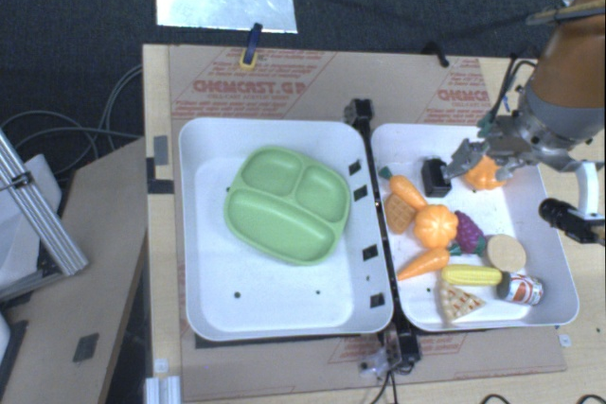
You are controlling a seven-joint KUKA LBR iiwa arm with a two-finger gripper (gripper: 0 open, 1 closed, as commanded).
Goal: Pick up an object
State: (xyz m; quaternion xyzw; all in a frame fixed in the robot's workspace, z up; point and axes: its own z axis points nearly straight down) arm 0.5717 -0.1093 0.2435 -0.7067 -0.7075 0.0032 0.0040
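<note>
**Pincer low over the right bin, beside an orange toy**

We see two shallow white bins side by side on the desk (312, 76). The left bin (204, 203) holds a single thing: a light green divided plate (287, 204), lying flat and turned a little askew, with three compartments.

The right bin (559, 284) carries a cluster of toy food. A small black block (435, 176) sits toward its far left part. Near it lies a carrot (405, 191), and just below that a waffle-patterned piece (399, 216). A round orange pumpkin-like fruit (436, 225) touches the waffle piece, with a bunch of purple grapes (469, 229) tucked against its right side. A second carrot (423, 263) slants below the fruit. Further toward the near edge we find a yellow corn cob (472, 275), a pizza slice (459, 303), a tan round disc (506, 253) and a small can (522, 289) lying on its side with red on its label.

The arm comes in from the right, and its pincer (492, 158) sits low over the far part of the right bin. One grey finger (464, 156) points left toward the black block. An orange toy piece (483, 173) shows directly beneath the pincer and touches it, but we cannot tell whether the piece is between the fingers or merely under them, nor how wide the pincer stands.
</note>
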